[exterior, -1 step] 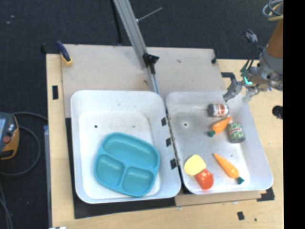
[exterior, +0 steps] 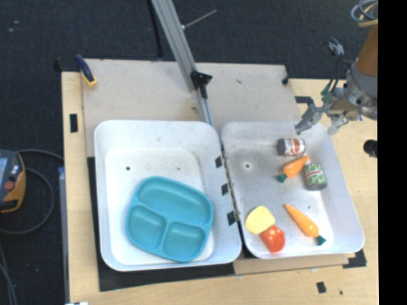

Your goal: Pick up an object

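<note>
Six small toy pieces counted in the right shallow white bin [exterior: 343,199]: a short tin can with red and white label [exterior: 291,147] lying on its side near the far wall, a small orange plastic carrot [exterior: 294,167] just beside it, a squat green and grey can [exterior: 315,176] next to that carrot, then nearer the front a round yellow piece [exterior: 259,220], a red piece [exterior: 273,239] touching it, and a longer orange carrot with green tip [exterior: 303,220]. Noted in the left shallow white bin [exterior: 108,138] a blue plastic plate with three compartments [exterior: 169,218]. Found the grey two-finger gripper [exterior: 320,123] over the far right corner of the right bin, fingers spread apart and pinching nothing, close behind the tin can. Judged as the approach step, with the grasp not yet made. Seemed best to take that tin can as target, being the nearest. Advisable to turn the wrist for placing the fingers across the round body and not along it, to come down straight with one finger on each side, to keep away from the bin wall and the small carrot, and to close only once low enough. Otherwise a risk of rolling the can away or of clipping the carrot.
</note>
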{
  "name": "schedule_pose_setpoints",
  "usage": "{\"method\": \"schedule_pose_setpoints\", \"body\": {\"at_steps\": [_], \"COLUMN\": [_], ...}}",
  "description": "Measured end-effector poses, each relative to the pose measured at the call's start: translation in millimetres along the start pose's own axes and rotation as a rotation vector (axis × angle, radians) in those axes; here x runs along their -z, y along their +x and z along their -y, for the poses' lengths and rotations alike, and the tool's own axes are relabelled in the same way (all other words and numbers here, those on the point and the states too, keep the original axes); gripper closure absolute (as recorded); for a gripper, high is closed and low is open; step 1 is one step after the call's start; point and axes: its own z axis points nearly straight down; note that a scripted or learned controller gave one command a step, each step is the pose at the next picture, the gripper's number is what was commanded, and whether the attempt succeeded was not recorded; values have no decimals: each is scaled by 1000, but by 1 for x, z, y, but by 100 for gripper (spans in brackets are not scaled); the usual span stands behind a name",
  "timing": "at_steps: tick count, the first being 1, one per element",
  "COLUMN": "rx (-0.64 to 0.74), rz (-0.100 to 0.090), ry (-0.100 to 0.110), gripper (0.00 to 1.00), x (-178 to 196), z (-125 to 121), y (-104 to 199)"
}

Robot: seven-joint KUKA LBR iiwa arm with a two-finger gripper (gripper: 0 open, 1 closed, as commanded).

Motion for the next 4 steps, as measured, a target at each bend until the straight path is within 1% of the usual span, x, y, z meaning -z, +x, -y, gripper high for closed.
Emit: {"method": "schedule_pose_setpoints", "body": {"at_steps": [1, 2, 3, 4], "rx": [2, -1, -3, 0], "rz": [0, 1, 1, 4], "ry": [4, 3, 5, -4], "gripper": [0, 0, 0, 100], "x": [-44, -87, -141, -125], "z": [-6, -2, 4, 1], "y": [0, -5, -16, -17]}}
